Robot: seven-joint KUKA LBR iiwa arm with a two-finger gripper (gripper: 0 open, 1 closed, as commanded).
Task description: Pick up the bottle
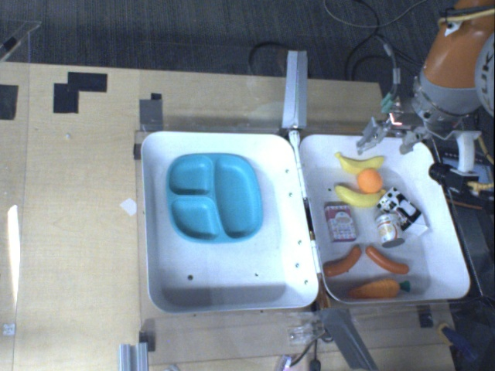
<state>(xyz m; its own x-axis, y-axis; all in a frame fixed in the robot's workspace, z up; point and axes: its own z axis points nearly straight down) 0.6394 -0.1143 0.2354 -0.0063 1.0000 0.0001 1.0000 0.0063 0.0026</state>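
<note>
The bottle (390,226) is small, with a pale body and a silvery end. It lies in the right bin (447,242), right of centre, against a black-and-white patterned piece (402,205). My gripper (390,137) hangs over the bin's far edge, well beyond the bottle and apart from it. Its two fingers (370,136) are spread open with nothing between them. The orange and grey wrist rises behind it at the upper right.
Between gripper and bottle lie two bananas (360,161) and an orange (370,180). A red packet (339,221), two sausages (343,261) and a carrot (375,288) lie nearer the front. The left bin (232,292) holds a blue divided plate (215,195).
</note>
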